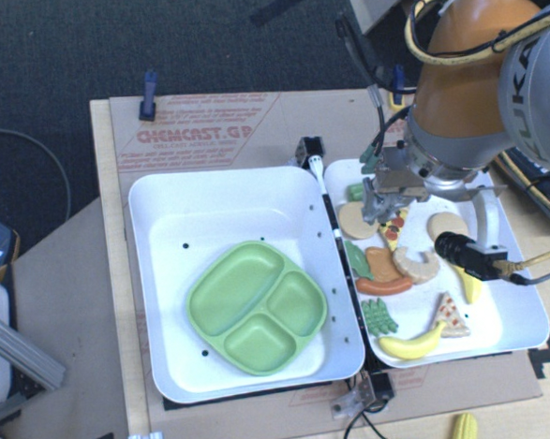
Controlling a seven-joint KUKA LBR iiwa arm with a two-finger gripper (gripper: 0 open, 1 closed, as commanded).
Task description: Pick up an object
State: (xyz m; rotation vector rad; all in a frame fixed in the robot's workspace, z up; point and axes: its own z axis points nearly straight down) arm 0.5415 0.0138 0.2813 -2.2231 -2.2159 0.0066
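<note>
Over the right-hand bin (pixel 531 323), the grey arm with its orange band reaches in from the right and hangs its gripper (pixel 384 206) low above a crowd of toy food. Whether the gripper is spread or closed cannot be told from this angle, and nothing is seen held in it. Just below it lie a round tan cookie (pixel 353 221), a small pizza piece (pixel 394 226), a carrot (pixel 381 264) and a sausage (pixel 385 287). A banana (pixel 411 345) and a pizza slice (pixel 449 316) sit nearer the front. The left bin (pixel 158 297) holds a green divided plate (pixel 256 306). A good pick likely means singling out one item, centring over it, and descending straight so neighbours are not nudged.
</note>
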